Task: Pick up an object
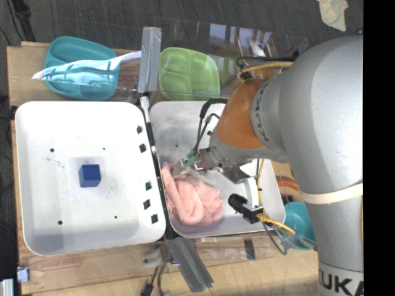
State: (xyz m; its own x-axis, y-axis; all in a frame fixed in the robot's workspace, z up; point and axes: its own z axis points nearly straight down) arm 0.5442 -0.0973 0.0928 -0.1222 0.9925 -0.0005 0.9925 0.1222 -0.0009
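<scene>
Arm down in the right bin (185, 119), tool (192, 163) at the pink cloth (192, 201).

From my seat, nearest the camera I see the pink cloth bunched in the right bin's front half, close to its left wall. The tool sits just above the cloth's upper edge, touching or nearly so; I cannot tell whether it is apart or together, and I see nothing clamped in it. The grey arm (321, 122) with its orange band covers the bin's right side. In the left bin (37, 134) a blue cube (90, 175) lies alone, left of middle. Farther back on the surface, beyond the bins, rest a teal dish (74, 73) and a green tray (188, 74).
</scene>
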